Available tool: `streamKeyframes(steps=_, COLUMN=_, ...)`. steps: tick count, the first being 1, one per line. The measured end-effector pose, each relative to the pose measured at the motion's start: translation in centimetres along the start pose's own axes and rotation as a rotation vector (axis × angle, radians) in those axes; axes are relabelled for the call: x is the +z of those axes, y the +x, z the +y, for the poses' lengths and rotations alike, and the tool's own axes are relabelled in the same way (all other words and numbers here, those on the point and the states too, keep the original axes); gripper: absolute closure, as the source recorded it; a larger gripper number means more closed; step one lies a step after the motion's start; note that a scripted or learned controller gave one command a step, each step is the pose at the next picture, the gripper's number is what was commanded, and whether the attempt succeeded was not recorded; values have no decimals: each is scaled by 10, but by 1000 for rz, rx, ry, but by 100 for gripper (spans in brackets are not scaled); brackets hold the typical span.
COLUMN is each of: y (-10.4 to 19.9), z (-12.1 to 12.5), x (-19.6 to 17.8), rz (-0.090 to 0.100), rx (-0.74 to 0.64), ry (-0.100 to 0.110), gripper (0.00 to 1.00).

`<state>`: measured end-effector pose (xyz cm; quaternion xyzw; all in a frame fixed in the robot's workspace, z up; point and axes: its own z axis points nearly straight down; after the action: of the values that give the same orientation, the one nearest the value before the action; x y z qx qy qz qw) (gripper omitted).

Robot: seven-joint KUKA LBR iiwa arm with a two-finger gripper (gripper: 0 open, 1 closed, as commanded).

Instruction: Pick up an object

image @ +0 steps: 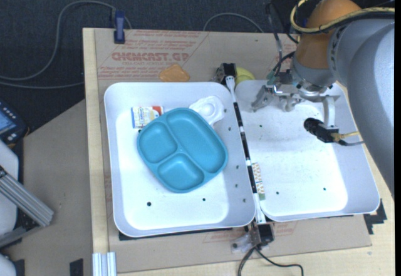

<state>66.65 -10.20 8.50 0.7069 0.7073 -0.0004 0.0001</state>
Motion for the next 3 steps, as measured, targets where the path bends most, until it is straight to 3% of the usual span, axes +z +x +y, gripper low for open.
streamKeyframes(steps=1, y=7, z=0, x=0, rz=1, rx=0, ry=1, gripper=0)
streamKeyframes(steps=2, y=-28, z=0, x=0, rz=-1, rx=3, ry=-3, gripper=0)
streamKeyframes(steps=3, y=-3, z=0, x=0, rz=1, rx=-2, ry=0, gripper=0)
